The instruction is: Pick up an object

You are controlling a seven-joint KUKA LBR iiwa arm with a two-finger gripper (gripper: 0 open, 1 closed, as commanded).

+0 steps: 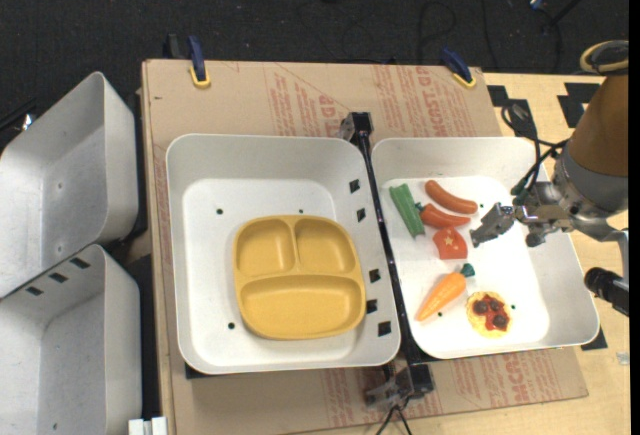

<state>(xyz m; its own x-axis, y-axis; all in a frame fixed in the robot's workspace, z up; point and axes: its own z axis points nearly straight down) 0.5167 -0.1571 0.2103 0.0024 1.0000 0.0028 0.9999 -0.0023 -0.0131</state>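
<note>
The right bin (560,293) holds several toy foods: a green stick (406,210), a brown sausage (450,194), a red-orange pepper (444,216), a red strawberry-like piece (451,243), an orange carrot (442,295) and a small round pizza piece (489,313). My gripper (491,224) reaches in from the right and hovers over the bin's middle, just right of the pepper and the red piece. Its dark fingers look open, with nothing between them. The grey arm with its orange band (605,138) rises at the right edge.
The left bin (200,223) holds a yellow divided plate (298,275). A black divider (378,243) runs between the bins. Two more white bins (60,223) are stacked off the bench at the left. Cables lie on the dark floor behind.
</note>
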